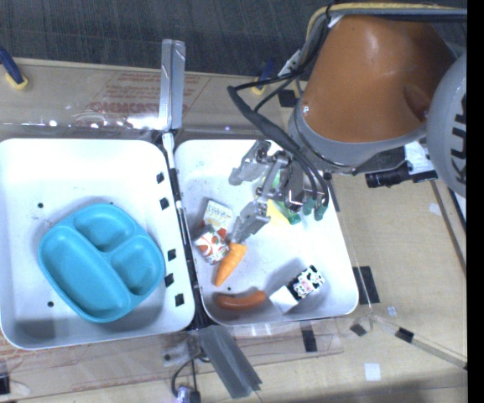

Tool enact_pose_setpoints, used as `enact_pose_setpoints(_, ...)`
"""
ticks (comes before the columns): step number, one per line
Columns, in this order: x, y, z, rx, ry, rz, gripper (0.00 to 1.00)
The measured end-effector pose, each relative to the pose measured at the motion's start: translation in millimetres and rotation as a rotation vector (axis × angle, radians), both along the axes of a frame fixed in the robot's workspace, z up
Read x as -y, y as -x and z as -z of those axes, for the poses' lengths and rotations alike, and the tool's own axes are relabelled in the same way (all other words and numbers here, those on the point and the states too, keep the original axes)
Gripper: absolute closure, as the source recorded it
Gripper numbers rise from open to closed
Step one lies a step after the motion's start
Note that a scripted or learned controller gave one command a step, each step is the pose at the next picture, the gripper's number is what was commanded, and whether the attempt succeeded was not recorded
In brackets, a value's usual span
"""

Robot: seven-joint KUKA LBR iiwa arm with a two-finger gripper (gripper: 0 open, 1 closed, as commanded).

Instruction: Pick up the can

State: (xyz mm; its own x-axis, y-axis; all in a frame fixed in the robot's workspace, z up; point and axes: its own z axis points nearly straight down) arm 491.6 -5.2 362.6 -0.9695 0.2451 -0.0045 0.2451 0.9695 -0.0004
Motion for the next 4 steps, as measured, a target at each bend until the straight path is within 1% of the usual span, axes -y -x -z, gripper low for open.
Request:
enact_pose_setpoints(1,-25,4,170,-0.006,-0.001,-0.117,0.00)
enact_pose_setpoints(2,62,3,85,-0.001,0.001,-0.310,0.00)
enact_pose_setpoints(3,31,8,171,-0.005,-0.001,-0.688,0.00)
enact_pose_setpoints(4,58,-22,170,-0.003,0.002,-1.258,0.00)
